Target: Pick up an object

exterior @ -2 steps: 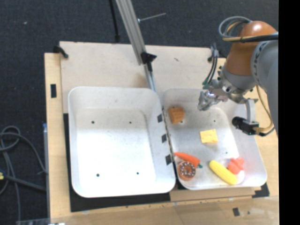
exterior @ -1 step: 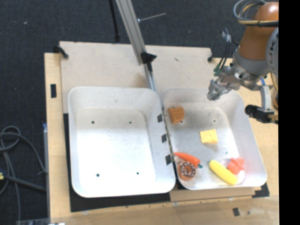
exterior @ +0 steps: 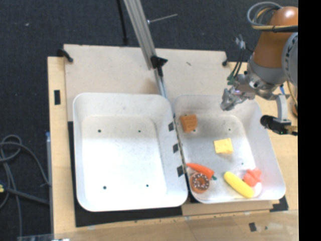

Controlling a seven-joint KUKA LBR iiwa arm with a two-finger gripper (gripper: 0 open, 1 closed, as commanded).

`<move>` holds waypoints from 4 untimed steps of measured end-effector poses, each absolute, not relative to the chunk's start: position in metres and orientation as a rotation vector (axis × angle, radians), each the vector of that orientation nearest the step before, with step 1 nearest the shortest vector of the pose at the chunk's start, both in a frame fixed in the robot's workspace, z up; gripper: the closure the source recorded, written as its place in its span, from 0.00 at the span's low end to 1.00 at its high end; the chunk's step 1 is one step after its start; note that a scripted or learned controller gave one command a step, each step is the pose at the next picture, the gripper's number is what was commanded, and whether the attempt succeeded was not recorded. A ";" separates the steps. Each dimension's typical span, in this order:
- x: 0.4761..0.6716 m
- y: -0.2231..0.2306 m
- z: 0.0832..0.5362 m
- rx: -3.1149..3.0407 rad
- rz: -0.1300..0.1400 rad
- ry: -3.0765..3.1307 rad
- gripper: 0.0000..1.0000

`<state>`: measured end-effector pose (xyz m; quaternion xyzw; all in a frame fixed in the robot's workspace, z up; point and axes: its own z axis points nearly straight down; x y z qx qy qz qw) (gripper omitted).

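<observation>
Over the right bin's [exterior: 265, 149] far edge, gripper [exterior: 230, 102] hovering, nothing visible between its tips. Cannot tell spread of the tool from this angle — too small, too blurred.

Candidates, all in the right bin:
- orange block [exterior: 188, 123], near the divider, far half. Standing alone, clear on all sides.
- yellow block [exterior: 223, 146], mid-bin. Also isolated.
- carrot [exterior: 200, 169] and donut [exterior: 200, 182], touching or nearly so, tight against the left wall, near corner.
- banana [exterior: 238, 184] and red piece [exterior: 253, 176], just beside each other, against the near rim.

Left bin [exterior: 125, 149] holding nothing to pick.

Advice for the step, as judgement only:
- Go for the yellow block or orange block. Nearest to the tool, flat sides, room for both tips.
- Skip the near-corner cluster: wall contact likely, double grab likely.
- Centre above the block before descending; align across the flat faces, not corner to corner.
- Open wider than the block, descend straight, stop just off the bin floor.
- Close gently — blocks look soft, probably foam; over-squeeze risks popping one out.
- Lift vertically, confirm block between tips before moving off.

Main risk: orange block sits near the divider, so approach there from the open side.
</observation>
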<state>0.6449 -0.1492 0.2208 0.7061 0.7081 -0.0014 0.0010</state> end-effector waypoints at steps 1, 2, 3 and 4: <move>0.635 -0.097 0.214 2.217 -0.002 2.226 1.00; 0.623 -0.040 0.228 2.214 0.004 2.230 1.00; 0.621 0.018 0.241 2.212 0.005 2.231 1.00; 0.617 0.071 0.231 2.215 0.000 2.230 1.00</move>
